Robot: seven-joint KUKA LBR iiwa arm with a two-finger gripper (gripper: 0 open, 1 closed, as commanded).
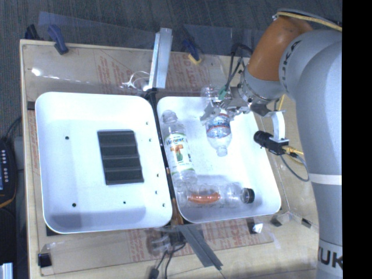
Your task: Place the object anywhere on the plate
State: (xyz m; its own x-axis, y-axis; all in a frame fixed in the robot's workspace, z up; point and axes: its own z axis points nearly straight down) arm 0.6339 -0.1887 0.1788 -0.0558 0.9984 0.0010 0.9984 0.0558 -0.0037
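In the right bin point(264, 173), near its far edge, the tool point(224, 110) is sitting directly over a small clear water bottle point(219, 133). The metal fingers are closing around the bottle's upper end, and the bottle is hanging below them, cap end pointing toward the near side, blue-and-white label facing up. Whether it is lifted off the bin floor cannot be told. The grey arm point(314, 97) is reaching in from the right, orange band just above the wrist.

Along the right bin's left wall a taller clear bottle point(176, 150) with an orange and green label is lying lengthwise. Across the near side a third clear bottle point(215, 196), black cap to the right, is lying crosswise, something orange inside.

In the left bin point(58, 156) a dark ribbed rectangular plate point(120, 157) is lying flat near the centre, well apart from the held bottle. Both bins are resting on the counter point(87, 68).
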